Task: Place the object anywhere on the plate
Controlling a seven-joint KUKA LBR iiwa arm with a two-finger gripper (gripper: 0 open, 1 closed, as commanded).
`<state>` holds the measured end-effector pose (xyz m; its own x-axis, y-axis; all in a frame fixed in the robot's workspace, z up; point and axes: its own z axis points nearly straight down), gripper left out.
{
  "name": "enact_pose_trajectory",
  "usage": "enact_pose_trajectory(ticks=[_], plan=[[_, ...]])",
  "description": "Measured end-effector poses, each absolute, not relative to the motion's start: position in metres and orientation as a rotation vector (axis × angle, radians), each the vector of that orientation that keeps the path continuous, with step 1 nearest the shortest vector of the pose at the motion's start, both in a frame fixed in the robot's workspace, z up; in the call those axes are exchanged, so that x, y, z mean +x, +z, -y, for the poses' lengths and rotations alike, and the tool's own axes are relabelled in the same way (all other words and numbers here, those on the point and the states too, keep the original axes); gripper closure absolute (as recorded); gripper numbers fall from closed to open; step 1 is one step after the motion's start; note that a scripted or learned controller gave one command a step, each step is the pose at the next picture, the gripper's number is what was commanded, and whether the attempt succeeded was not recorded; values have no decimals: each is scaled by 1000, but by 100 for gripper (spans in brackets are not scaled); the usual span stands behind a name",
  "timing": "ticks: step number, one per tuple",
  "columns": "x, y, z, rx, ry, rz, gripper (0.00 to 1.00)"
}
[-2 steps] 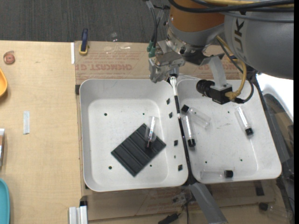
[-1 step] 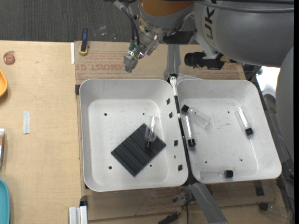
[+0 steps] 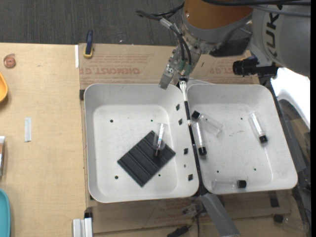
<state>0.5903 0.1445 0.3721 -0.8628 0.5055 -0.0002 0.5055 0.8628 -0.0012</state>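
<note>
A dark ribbed plate (image 3: 141, 161) lies at a slant on the floor of the left bin (image 3: 98, 132). A clear tube with a black cap (image 3: 159, 139) rests on the plate's upper right corner, one end reaching off the plate's edge. My gripper (image 3: 174, 79) hangs above the back rim where the two bins meet, well clear of the plate and the tube. Nothing shows between its tips.
The right bin (image 3: 276, 147) holds several more clear tubes with black caps: two near its left wall (image 3: 200, 139), one at the right (image 3: 257, 127), one at the front (image 3: 229, 184). Cardboard lies behind the bins, and a wooden bench surface spreads to the left.
</note>
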Motion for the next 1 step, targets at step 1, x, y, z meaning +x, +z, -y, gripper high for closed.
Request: enact_pose_trajectory(ticks=[1], plan=[[640, 359, -215, -563, -1, 3093, 100]])
